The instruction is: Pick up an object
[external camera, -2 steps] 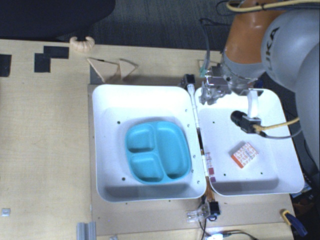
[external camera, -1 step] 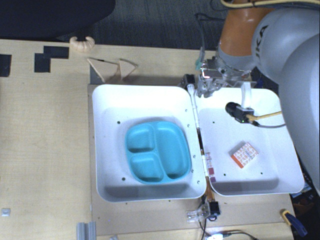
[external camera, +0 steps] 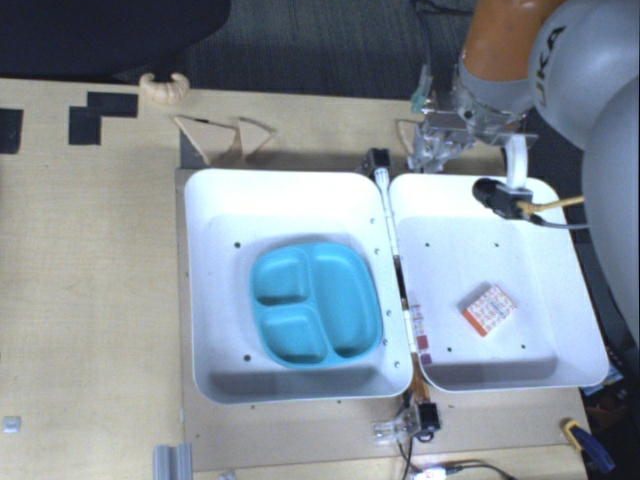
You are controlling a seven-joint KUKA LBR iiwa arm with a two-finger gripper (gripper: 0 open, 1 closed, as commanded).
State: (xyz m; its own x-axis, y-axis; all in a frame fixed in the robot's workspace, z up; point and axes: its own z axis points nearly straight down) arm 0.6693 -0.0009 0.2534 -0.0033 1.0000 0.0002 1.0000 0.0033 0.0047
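Evidently the small orange box (external camera: 489, 309) lies flat in the right bin (external camera: 540, 368), well apart from the pincer (external camera: 437, 150) above the bin's far edge; whether that is clenched I cannot tell. The box looks light and stiff, best pinched across its short sides.

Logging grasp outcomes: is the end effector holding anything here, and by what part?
Nothing is held. The end effector sits above the bins' far edge; the small orange box lies in the right bin.
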